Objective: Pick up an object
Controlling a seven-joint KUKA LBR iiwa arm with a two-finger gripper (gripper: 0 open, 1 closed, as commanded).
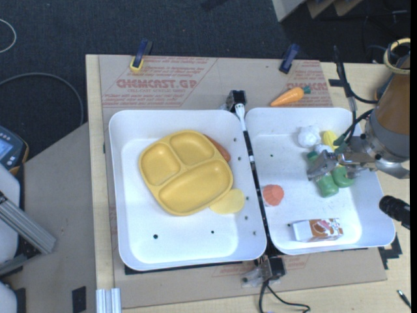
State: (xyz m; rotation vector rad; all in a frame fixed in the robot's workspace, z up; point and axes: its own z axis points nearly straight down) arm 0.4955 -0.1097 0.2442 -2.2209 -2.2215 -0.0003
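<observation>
The arm (pixel 391 119) is reached in from the right, wrist low over the right bin (pixel 287 237). The gripper (pixel 324 165) is set on a green toy (pixel 330 181); its grip cannot be told. A white ball (pixel 307 136) lies just behind.

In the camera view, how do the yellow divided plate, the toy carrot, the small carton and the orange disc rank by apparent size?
1. Yellow divided plate, by far the largest.
2. Small carton.
3. Toy carrot, slightly smaller, though it lies farther from the camera, so this is unsure.
4. Orange disc, smallest.
</observation>
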